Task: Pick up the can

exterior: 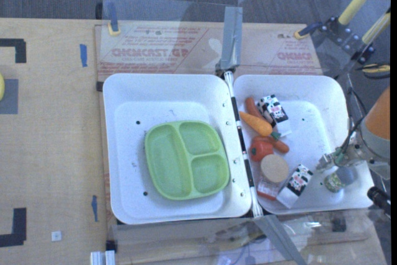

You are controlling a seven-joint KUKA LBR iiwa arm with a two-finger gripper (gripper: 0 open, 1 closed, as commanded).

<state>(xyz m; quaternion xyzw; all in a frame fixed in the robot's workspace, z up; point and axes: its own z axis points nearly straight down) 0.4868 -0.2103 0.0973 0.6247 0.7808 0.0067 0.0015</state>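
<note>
The can (pixel 273 170) is in the right bin (pixel 310 87), near its front left. Its round tan end faces up and a red label shows on the side below it. A tomato (pixel 261 148) touches its upper left, and a cow-print carton (pixel 296 183) leans against its right. My gripper (pixel 335 166) hangs low over the bin's front right part, well to the right of the can and apart from it. Nothing from the bin can be seen in it. The arm's orange band (pixel 379 124) is at the right edge.
Two carrots (pixel 257 123) and a second cow-print carton (pixel 273 108) lie in the right bin behind the can. A small greenish round object (pixel 335 182) sits just below the gripper. A green divided plate (pixel 187 159) lies in the left bin (pixel 124 133).
</note>
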